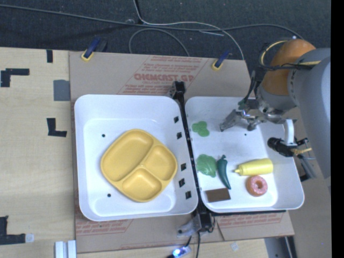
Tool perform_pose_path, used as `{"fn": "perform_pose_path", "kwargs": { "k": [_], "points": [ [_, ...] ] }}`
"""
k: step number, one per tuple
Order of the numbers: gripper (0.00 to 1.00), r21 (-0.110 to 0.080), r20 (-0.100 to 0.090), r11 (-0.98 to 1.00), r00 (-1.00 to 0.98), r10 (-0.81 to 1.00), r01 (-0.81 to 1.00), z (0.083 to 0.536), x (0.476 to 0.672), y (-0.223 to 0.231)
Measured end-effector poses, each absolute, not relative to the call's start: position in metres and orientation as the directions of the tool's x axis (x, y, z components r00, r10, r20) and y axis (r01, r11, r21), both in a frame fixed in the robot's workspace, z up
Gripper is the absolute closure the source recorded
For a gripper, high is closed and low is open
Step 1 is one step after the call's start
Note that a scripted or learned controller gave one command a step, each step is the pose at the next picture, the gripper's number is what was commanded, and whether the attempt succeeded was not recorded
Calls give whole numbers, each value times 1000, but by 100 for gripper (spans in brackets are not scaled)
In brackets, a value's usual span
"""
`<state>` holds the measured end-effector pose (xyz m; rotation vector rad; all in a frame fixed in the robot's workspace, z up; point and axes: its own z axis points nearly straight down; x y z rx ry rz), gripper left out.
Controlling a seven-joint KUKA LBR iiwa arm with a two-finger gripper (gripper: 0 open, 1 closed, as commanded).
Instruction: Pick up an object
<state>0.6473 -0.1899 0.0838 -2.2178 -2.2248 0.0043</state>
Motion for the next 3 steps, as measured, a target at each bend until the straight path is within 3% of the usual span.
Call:
{"fn": "perform_pose_path", "kwargs": {
  "k": [1,2,3],
  "points": [
    [0,1,-3,2,-2,1000,1000,86,648,-190],
    [100,3,-5,4,-4,1000,1000,97,649,-190],
    [100,5,-1,2,-2,1000,1000,161,651,-190]
  ]
}}
